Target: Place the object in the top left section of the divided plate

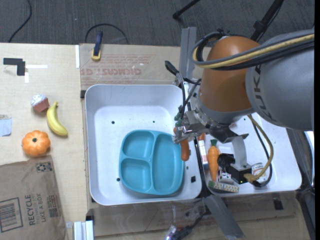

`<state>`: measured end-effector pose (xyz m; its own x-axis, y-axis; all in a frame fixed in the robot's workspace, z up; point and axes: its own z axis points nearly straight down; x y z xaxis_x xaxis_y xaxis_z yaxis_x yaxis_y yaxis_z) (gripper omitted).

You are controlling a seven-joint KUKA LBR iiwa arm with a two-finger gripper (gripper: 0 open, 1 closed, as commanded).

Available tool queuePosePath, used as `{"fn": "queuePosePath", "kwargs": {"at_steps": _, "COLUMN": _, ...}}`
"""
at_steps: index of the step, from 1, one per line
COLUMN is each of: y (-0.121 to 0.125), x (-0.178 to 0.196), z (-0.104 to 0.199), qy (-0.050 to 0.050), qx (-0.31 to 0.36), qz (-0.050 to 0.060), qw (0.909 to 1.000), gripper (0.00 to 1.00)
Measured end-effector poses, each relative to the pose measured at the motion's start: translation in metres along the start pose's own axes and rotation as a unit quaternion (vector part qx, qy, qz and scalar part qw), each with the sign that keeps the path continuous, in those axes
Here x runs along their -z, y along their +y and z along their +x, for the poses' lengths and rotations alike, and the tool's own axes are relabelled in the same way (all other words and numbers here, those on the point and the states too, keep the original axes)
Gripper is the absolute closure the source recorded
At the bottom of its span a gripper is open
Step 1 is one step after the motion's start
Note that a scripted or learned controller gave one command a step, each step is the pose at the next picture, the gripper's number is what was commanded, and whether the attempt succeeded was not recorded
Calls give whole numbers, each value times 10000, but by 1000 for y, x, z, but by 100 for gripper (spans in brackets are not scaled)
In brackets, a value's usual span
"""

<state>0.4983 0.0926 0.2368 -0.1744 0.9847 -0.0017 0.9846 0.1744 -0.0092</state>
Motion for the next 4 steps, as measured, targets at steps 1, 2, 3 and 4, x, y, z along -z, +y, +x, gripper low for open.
{"fn": "queuePosePath", "kwargs": {"at_steps": 1, "y": 2, "x": -17, "z": 67, "qy": -5, "qx": 1178, "qz": 2, "qw": 9930, "gripper": 100}}
{"fn": "queuePosePath", "kwargs": {"at_steps": 2, "y": -20, "x": -49, "z": 6, "qy": 1, "qx": 1176, "qz": -1, "qw": 9931, "gripper": 100}}
{"fn": "queuePosePath", "kwargs": {"at_steps": 3, "y": 3, "x": 19, "z": 96, "qy": -11, "qx": 889, "qz": -10, "qw": 9960, "gripper": 100}}
{"fn": "queuePosePath", "kwargs": {"at_steps": 4, "y": -2, "x": 21, "z": 22, "qy": -8, "qx": 1415, "qz": -2, "qw": 9899, "gripper": 100}}
